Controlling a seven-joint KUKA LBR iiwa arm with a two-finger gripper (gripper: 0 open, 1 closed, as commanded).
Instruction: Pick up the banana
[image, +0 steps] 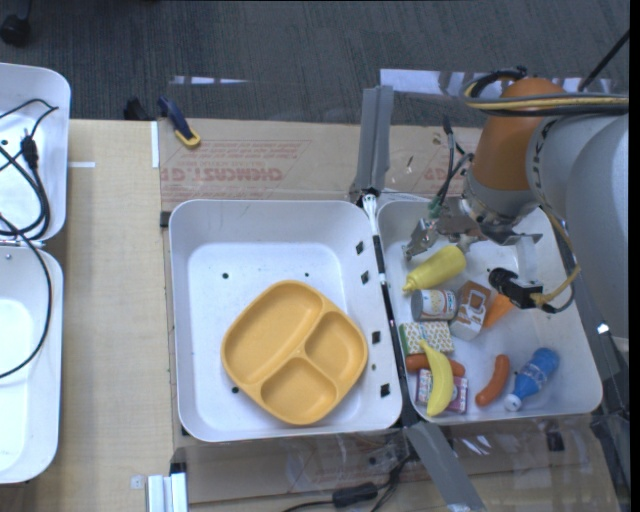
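camera view looks down on two white bins side by side; the left bin (190, 300) carries a yellow divided plate (293, 351) and the right bin (575, 395) carries the clutter. the banana (436, 382) lies near the front of the right bin, curving from beside a checkered packet (428, 335) down across a red-and-white packet (452, 392), with a hot dog (447, 365) tucked against it and a second sausage (492, 381) and a blue bottle (530, 378) off to its right. nothing grips it.

the arm's orange band (510, 140) sits over the back of that bin, and the gripper (425, 240) hangs at the rear, just above the tip of the yellow mustard bottle (436, 268). whether its fingers are apart or together i cannot tell (they are small and dark against the wiring).

i judge this to be the approach step: the tool is well apart from the fruit, with a small can (433, 303) and the mustard bottle lying between. the next move calls for travelling toward the front of the bin, lining up across the banana's narrow width and descending without catching the packets beneath it.
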